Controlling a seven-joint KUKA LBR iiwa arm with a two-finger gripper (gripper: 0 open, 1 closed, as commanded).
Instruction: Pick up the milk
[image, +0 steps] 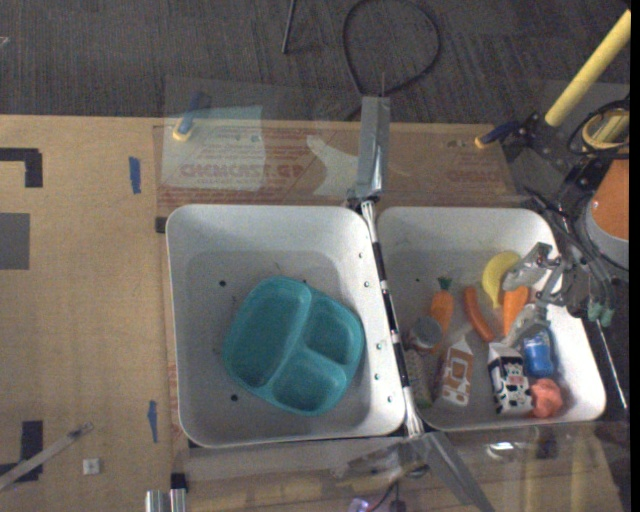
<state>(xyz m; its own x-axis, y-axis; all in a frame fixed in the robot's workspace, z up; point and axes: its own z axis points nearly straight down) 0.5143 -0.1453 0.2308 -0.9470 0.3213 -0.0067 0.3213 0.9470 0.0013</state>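
The small white milk carton with black cow patches (509, 379) lies untouched near the front of the right white bin (420, 235), beside a blue can (538, 355). The metal two-finger tool (545, 275) hangs above it near the carrots, fingers spread and holding nothing. The descent and grasp remain undone.

Faint red lettering marks a clear plastic sheet (225, 160) on the surface, far from the tool (540, 285); the words stay illegible.
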